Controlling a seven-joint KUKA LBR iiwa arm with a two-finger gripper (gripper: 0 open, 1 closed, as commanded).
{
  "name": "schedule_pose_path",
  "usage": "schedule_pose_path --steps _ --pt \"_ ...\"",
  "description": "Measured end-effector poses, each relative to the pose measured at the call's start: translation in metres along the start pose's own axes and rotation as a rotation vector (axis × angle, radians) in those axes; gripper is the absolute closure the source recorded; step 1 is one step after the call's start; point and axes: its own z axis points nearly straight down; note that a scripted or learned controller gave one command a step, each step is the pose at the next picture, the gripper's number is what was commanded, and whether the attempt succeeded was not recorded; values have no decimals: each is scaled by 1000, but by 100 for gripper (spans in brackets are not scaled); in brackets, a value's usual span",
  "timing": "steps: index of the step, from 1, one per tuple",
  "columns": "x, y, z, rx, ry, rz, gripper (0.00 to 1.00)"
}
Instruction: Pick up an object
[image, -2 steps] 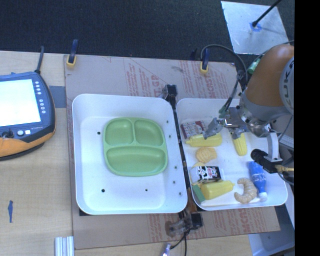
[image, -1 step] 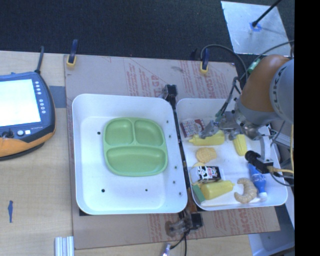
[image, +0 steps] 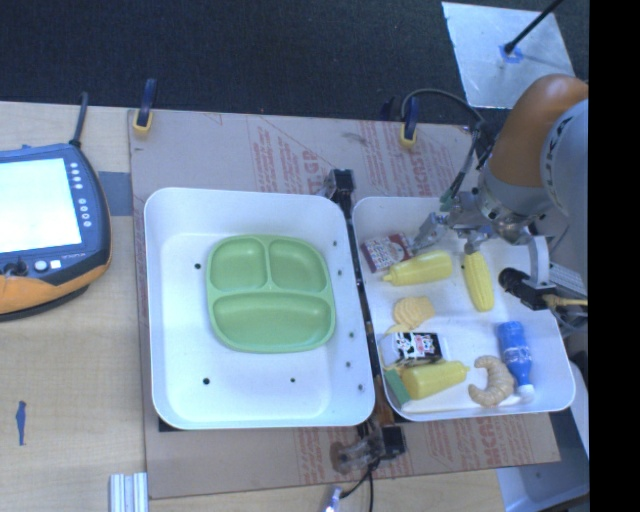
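My gripper (image: 450, 232) hangs over the far part of the right bin (image: 560, 398), just above a yellow squeeze bottle (image: 421, 267) and a corn cob (image: 478, 281). Its fingers stand open with nothing between them. Beside the bottle lies a red and white packet (image: 383, 251). Closer to the front are a pale yellow ridged snack (image: 413, 310), a small black and white carton (image: 416, 347), a yellow block (image: 434, 379), a croissant (image: 492, 382) and a blue bottle (image: 515, 356).
The left bin (image: 175, 300) holds a green divided plate (image: 270, 293). A teach pendant (image: 45, 215) lies on the bench at the far left. Clamps (image: 142, 120) pin the cardboard sheet under the bins at its back edge.
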Motion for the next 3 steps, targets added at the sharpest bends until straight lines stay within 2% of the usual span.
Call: schedule_pose_path --steps 1,3 --pt "37 -34 22 3 -1 -3 0" --pt "47 -79 23 4 -1 3 0"
